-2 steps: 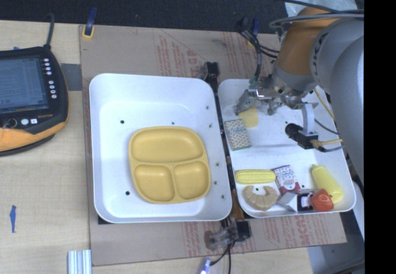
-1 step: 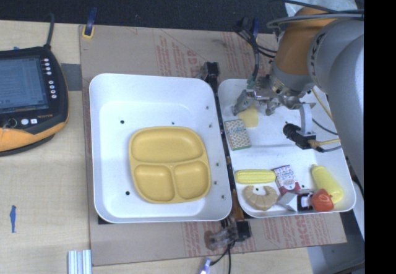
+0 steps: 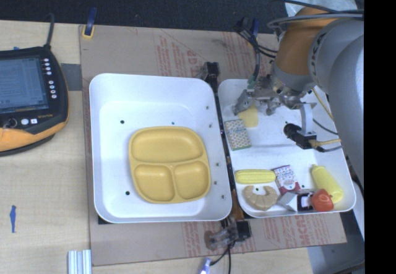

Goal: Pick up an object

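The two-finger tool of the grey arm is seen low over the far end of the right-hand shallow white bin, reaching in from the right. A small pale-yellow block lies directly at the tool's tip, on the side nearer the camera, and appears to touch or nearly touch it. Whether the tool is released or clenched cannot be told: the fingers are blurred against the bin wall, and nothing can be confirmed as gripped.

The coming move is judged to turn on this short offset: the block sits just below the tool in the picture, and just beside it lies a small patterned grey-green square pad, so a descent slightly off line could meet the pad or the bin's left wall instead. The block shows no clear long axis.

Well apart, at the near end of the same bin, a yellow corn cob lies with its long axis across the bin, next to a tan croissant-shaped piece, a yellow bottle and a red round object. The left-hand white bin holds a yellow divided tray.

The tool's underside and the block's far edge are hidden by the wrist hardware and cables.
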Available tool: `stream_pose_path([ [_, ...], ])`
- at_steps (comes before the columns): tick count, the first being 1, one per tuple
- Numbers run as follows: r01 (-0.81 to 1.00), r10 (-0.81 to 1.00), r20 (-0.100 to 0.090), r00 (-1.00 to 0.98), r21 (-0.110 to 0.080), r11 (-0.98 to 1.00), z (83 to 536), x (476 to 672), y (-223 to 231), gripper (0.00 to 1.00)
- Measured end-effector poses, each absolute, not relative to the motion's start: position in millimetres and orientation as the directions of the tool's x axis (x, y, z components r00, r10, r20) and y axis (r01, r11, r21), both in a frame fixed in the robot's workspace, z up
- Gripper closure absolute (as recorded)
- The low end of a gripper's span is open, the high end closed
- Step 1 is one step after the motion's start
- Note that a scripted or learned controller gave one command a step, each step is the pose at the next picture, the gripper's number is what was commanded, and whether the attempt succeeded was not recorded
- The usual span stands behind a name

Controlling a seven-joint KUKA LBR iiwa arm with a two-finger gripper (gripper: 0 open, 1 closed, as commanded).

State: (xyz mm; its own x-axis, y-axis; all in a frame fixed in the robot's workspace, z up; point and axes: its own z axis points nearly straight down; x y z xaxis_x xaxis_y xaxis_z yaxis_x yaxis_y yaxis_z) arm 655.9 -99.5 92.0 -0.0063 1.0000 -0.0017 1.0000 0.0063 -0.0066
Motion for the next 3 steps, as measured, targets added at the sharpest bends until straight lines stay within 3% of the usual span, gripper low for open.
stream_pose_path([
  [1,1.0,1.0,-0.002,-0.008,-0.009,0.008,103,656.0,-100,1.0],
  [2,1.0,1.0,-0.002,-0.008,-0.009,0.008,102,655.9,-100,0.0],
  [3,1.0,1.0,-0.002,-0.005,-0.006,0.005,92,655.9,-102,0.0],
])
